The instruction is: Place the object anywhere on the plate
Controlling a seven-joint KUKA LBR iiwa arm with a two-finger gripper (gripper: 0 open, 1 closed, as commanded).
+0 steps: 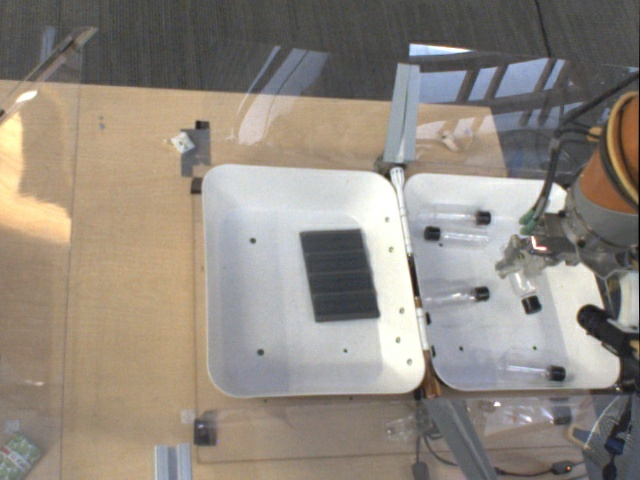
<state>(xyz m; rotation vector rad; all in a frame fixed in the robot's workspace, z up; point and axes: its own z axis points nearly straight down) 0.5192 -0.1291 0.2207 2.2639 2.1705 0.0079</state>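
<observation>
- Looking down at the right bin (600, 373), we saw the claw (522, 258) hovering low over it; we couldn't tell its state, too small and blurred.
- A clear vial w/ black cap (525, 296) lay just below the claw, prob. the target obj. We couldn't see it gripped.
- More vials (458, 232) sat to the claw's left and further below it, well apart.
- The plate (340, 274), dark and ribbed, sat well to the claw's left in the left bin (230, 268), across both bin rims.
- Risk 1, in our judgement: round, slick vial could roll or squirt out on pinch, esp. if caught off-centre.
- Risk 2: a weak hold could drop it while crossing the rims.
- Risk 3: on release the vial might roll off the plate along the ribs.
</observation>
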